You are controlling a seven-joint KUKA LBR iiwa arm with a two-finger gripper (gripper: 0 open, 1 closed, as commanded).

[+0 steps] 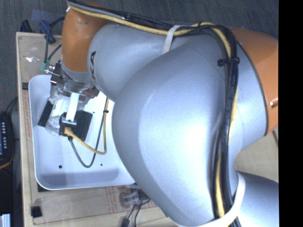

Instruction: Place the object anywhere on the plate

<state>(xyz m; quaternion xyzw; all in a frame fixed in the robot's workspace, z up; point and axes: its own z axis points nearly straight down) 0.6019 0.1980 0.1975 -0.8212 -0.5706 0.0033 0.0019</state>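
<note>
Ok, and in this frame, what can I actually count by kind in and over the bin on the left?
Shallow white plastic bin: 1
Grey robot arm with an orange band: 1
Hand, low over the bin: 1
Thin yellow cable looping below the hand: 1
Thin dark cable looping below the hand: 1
Total: 5
</note>
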